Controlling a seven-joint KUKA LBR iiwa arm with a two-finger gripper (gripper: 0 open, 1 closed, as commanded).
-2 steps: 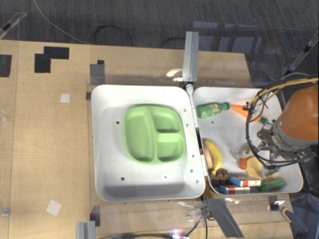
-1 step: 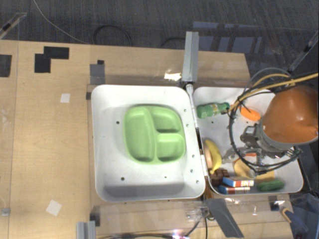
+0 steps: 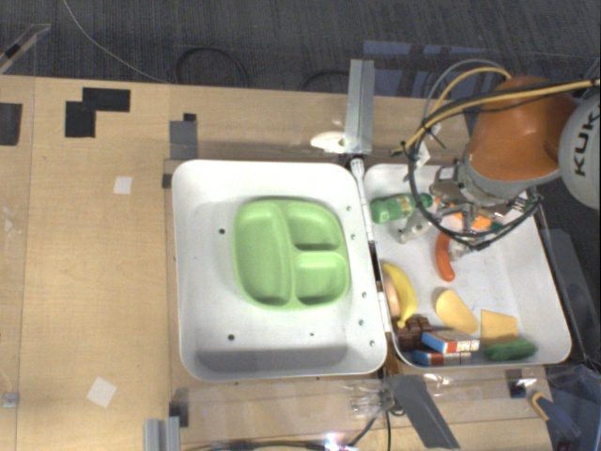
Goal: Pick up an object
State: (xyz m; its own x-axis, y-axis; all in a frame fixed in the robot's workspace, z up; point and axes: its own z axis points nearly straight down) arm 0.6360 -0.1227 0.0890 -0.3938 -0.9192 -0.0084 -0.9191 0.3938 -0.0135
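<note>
Banana [image 3: 404, 291] hugs the right bin's [image 3: 554, 299] left wall.

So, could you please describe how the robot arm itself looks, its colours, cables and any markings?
The grey KUKA arm has a rounded orange band above the wrist and part of dark lettering on its grey shell. Yellow and black cables loop from the arm to the wrist, where more black wires hang over the right white bin.

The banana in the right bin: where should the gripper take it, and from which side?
Probably from straight above, at the middle of the banana, fingers closing across its narrow width. It lies flat and curved, running roughly top to bottom beside the right bin's left wall; the wall-side finger has little room.
</note>
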